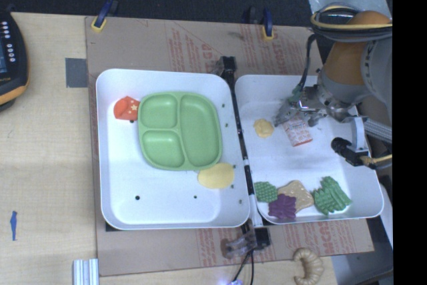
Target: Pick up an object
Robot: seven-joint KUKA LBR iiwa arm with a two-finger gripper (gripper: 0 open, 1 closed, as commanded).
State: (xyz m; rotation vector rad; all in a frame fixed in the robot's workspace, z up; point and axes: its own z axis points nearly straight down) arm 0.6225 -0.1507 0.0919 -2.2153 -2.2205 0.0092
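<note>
- Hovering over the right bin (373, 210), my gripper (298, 111) sits near its upper middle; I cannot tell how it is set.
- Two white bins lie side by side; the left bin (120, 203) is well off to my gripper's left.
- One small red-and-white packet (299, 134) lies just below my gripper, on the right bin's floor; I cannot tell whether I touch it.
- One pale yellow lump (264, 128) rests just to the left of my gripper.
- Four pieces cluster well below my gripper along the bin's near edge: one dark green piece (265, 191), one purple piece (283, 207), one tan piece (298, 194) and one bright green piece (331, 195).
- In the left bin, one green divided plate (180, 131) with three compartments lies flat.
- One red piece (125, 108) touches the plate's far left edge.
- One yellow piece (217, 175) sits at the plate's lower right corner.
</note>
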